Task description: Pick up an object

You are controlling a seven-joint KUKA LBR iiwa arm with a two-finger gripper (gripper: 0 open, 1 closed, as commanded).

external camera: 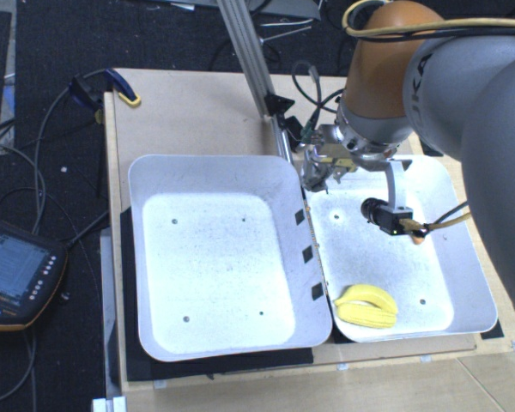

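Banana lies well toward the near edge, gripper up by the far rim.

The gripper (pixel 324 172) hangs over the right bin's (pixel 463 256) far-left corner; I can't tell its state. The yellow banana (pixel 366 305) rests at the near-left, well apart, long axis roughly across the bin.

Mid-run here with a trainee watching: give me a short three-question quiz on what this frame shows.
1. True or false: the banana lies in the left bin.
2. Which end of the right bin is the gripper over? A. the far end by the divider B. the near end by the banana
3. Fill in: the banana and the gripper are ____ (touching / apart).

Key: 1. False, it lies in the right bin. 2. A. 3. apart.
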